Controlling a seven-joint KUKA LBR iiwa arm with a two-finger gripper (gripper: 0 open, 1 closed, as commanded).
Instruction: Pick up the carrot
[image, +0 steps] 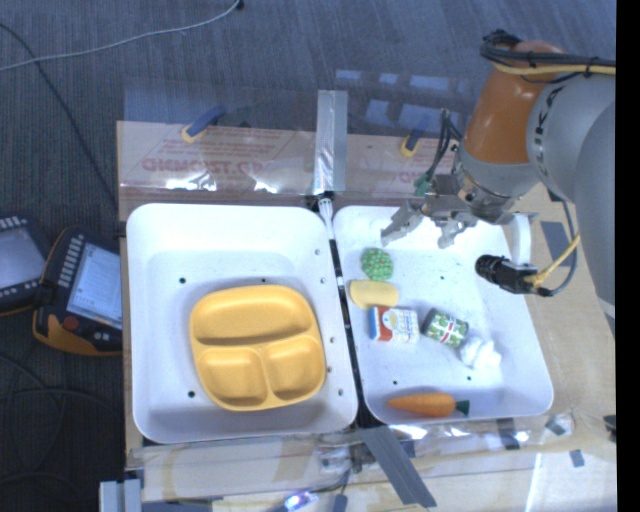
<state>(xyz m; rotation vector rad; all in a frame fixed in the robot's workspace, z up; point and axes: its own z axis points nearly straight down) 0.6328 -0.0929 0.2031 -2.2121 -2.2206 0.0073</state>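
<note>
The carrot (424, 405) is orange with a small green top and lies flat along the front wall of the right bin (520, 300). My gripper (424, 229) hangs over the back of that bin, far from the carrot, with its two fingers spread apart and nothing between them. The left fingertip (392, 232) is just above a green bumpy ball (377, 263).
In the right bin lie a yellow lemon-like piece (373, 293), a small red and white carton (394, 324), a green can (444, 328) and a white crumpled piece (484, 355). A yellow divided plate (259, 345) rests in the left bin (160, 250).
</note>
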